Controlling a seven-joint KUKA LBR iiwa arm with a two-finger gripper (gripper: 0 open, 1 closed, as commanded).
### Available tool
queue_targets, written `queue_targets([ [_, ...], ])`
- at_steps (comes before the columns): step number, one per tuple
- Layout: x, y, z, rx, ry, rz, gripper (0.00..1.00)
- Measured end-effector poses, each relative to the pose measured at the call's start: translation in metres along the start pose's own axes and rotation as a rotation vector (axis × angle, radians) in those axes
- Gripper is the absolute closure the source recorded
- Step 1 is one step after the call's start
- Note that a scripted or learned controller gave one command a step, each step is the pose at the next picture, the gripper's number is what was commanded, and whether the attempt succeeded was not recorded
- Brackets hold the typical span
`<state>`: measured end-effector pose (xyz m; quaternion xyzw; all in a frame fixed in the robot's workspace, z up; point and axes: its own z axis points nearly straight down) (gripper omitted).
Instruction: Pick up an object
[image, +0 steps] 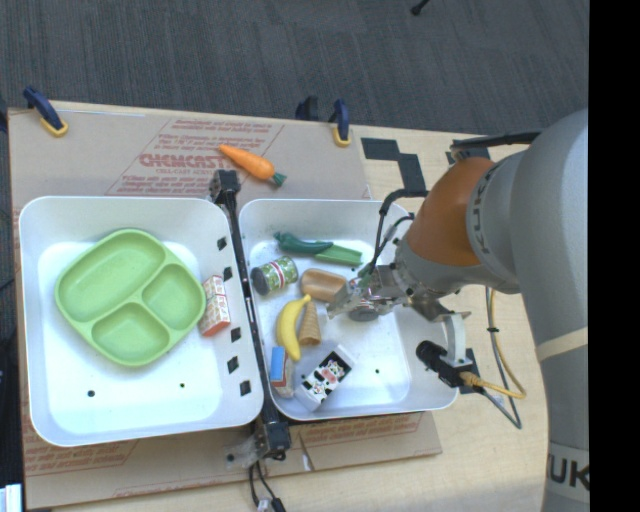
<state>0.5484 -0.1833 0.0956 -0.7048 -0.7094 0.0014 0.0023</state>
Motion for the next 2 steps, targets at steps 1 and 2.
queue_targets([
  [1,0.000,0.001,-0.011,-0.001,-0.001,-0.004,1.00],
  [2,0.034,-0.056,-0.108,-0.006,-0.001,0.001,1.00],
])
